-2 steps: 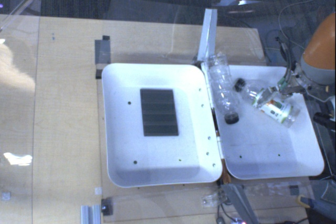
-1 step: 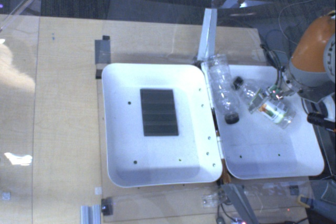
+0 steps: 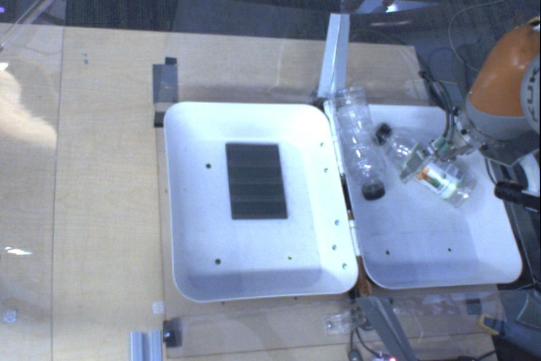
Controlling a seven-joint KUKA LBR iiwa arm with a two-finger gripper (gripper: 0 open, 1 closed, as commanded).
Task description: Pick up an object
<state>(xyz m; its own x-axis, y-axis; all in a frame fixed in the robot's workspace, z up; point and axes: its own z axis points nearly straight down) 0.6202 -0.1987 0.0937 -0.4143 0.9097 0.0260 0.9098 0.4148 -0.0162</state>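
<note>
Right white bin [image 3: 439,254]: clear plastic bottle with black cap [image 3: 358,150] lying along left wall. Second clear bottle with green-and-red label [image 3: 441,179] right of it, under two-finger gripper [image 3: 441,146]. Finger spread, grasp: cannot tell. Left white bin [image 3: 190,207]: flat dark rectangular block [image 3: 256,180].

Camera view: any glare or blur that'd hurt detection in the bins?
Camera view: the clear bottles by the divider wash out against the white right bin; the gripper and the item under it are soft and hard to separate; the dark block in the left bin is crisp; glare patch on the bench.
</note>
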